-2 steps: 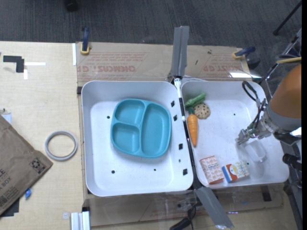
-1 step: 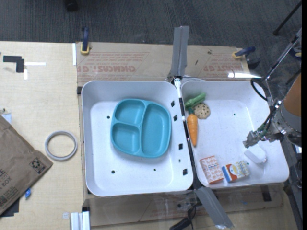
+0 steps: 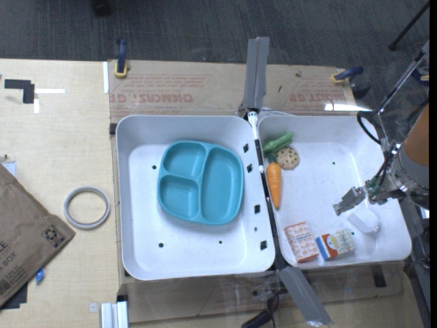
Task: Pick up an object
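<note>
My gripper (image 3: pixel 355 212) hangs low over the right side of the right bin (image 3: pixel 321 134), reaching in from the right. It is open, with one grey finger (image 3: pixel 346 201) and one pale finger (image 3: pixel 364 221) spread apart and nothing between them. Just below and left of it lies a small carton (image 3: pixel 335 244) with blue and orange print, next to a red-and-white packet (image 3: pixel 300 241). An orange carrot (image 3: pixel 274 184), a cookie (image 3: pixel 287 158) and a green vegetable (image 3: pixel 278 143) lie along the bin's left side.
The left bin (image 3: pixel 136 251) holds a teal divided plate (image 3: pixel 202 182). A roll of tape (image 3: pixel 87 207) and a cardboard box (image 3: pixel 20 238) lie on the bench to the left. Cables (image 3: pixel 382 115) hang at the right by the arm.
</note>
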Tool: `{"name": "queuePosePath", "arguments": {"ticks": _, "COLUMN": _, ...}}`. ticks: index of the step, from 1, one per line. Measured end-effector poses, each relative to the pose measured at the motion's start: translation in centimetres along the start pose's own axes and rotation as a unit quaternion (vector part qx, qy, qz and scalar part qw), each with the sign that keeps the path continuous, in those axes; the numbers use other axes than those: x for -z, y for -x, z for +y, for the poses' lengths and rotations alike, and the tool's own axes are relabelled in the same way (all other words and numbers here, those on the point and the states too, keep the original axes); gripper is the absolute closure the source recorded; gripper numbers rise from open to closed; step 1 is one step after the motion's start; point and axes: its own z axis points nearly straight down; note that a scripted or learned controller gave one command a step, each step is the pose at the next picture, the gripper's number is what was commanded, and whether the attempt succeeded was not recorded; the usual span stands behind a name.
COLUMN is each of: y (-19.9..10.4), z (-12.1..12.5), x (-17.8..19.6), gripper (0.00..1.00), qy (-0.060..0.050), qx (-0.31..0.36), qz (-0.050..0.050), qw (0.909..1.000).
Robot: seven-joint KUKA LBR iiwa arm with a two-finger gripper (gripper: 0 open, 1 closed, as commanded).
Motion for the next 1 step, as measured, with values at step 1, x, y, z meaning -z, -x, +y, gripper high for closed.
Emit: {"name": "queuePosePath", "arguments": {"ticks": 1, "y": -0.27, "z": 0.03, "x": -9.91, "gripper": 0.00, "qy": 0.000, "qx": 0.062, "qz": 0.000, "qw": 0.9981}}
